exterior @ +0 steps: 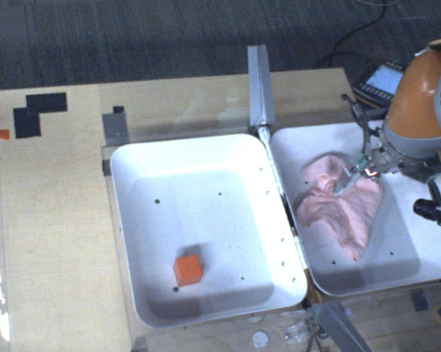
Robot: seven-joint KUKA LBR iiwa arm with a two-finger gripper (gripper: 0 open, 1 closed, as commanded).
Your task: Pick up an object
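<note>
The pink cloth [341, 206] is lying crumpled in the right bin [423, 266]. The gripper [361, 168] is reaching in from three o'clock and touching the cloth's edge at about two o'clock. Its fingers are too small and blurry to tell whether they are spread or pinching. An orange block [188, 270] is sitting in the left bin [195, 166], near seven o'clock.

The arm [435, 101] is grey, with a broad, rounded orange band [416, 95] above the wrist. Below the band the wrist narrows to a slim metallic gripper [361, 168]. A thin dark cable [355, 119] runs along the wrist.
</note>
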